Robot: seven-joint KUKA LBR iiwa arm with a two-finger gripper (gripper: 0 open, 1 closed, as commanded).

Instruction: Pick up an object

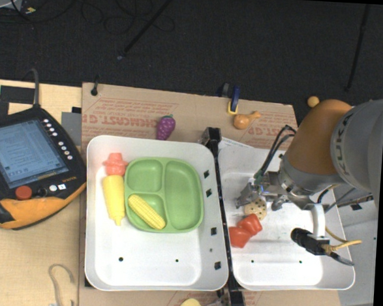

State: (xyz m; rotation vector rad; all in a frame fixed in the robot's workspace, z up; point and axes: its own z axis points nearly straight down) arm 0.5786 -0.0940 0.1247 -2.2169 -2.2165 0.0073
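Claw (252,200) hovers low, grip state impossible to tell, red toy (245,230) just below it — center over it first, I'd say.

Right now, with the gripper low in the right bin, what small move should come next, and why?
Probably ease the gripper a little toward the red toy before closing. The gripper sits over a small dotted piece in the right bin, and the red toy lies just beside it, nearer the camera. Nothing is visibly held, so any lift now would likely come up empty.
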